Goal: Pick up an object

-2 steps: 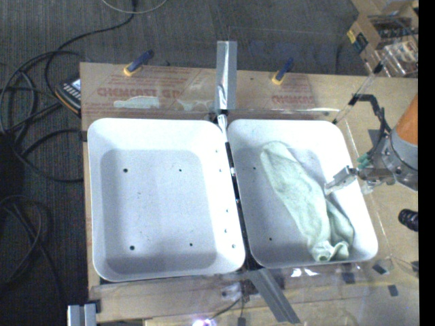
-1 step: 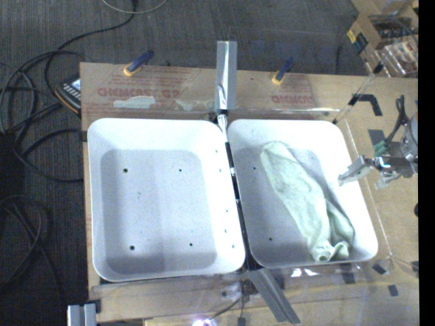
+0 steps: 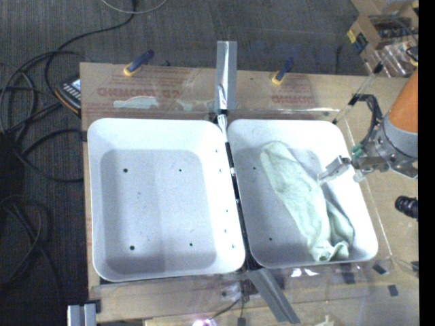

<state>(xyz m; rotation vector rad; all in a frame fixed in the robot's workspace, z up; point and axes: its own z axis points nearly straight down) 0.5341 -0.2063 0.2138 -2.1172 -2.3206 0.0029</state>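
- Two shallow white plastic bins sit side by side on the brown board-topped desk (image 3: pixel 299 97), their inner rims touching along a dark seam.
- Farthest from the hand lies the left white bin (image 3: pixel 102 202), its floor showing a few small dark dots and a soft shadow along the near wall.
- Beyond the bins, two blue-handled clamps with yellow tips (image 3: pixel 139 62) grip the desk's far edge, and an upright grey metal post (image 3: pixel 225 73) stands between them, just above the seam.
- Closer to the hand, the right white bin (image 3: pixel 272 240) holds a crumpled pale green cloth (image 3: pixel 302 202), which stretches at a slant from the bin's far middle down to its near right corner, where it bunches into a thicker fold.
- Just right of the cloth's upper part, the robot's grey metal hand (image 3: pixel 334 167) hangs over the bin's right side, near the rim; one flat grey finger points leftward toward the cloth.
- Whether the hand is released or clenched cannot be told; no cloth shows between its fingers.
- At the right edge, the grey arm with its orange band (image 3: pixel 411 107) reaches in behind the hand.
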